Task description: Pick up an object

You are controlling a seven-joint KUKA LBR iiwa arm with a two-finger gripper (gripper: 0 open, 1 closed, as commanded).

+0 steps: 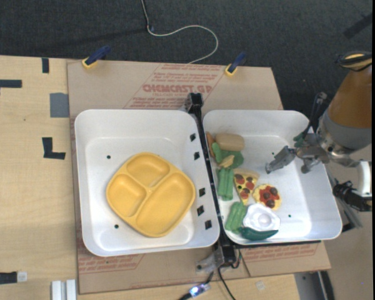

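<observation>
Looking down from the fixed camera, we see two white bins side by side on a cardboard sheet over the bench. The left bin carries a yellow divided plate lying flat near its middle, a little toward the near edge. The right bin holds a cluster of toy food along its left wall: a tan bread roll toward the far corner, a green vegetable piece below it, a pizza slice and a second red-topped piece just beside each other near the bin's centre, and a white fried egg touching a dark green leaf at the near edge. The arm reaches in over the bin's right edge, and the gripper hangs above bare bin floor, apart from the food, right of the roll. Whether it is parted or closed we cannot tell; nothing shows between its tips.
</observation>
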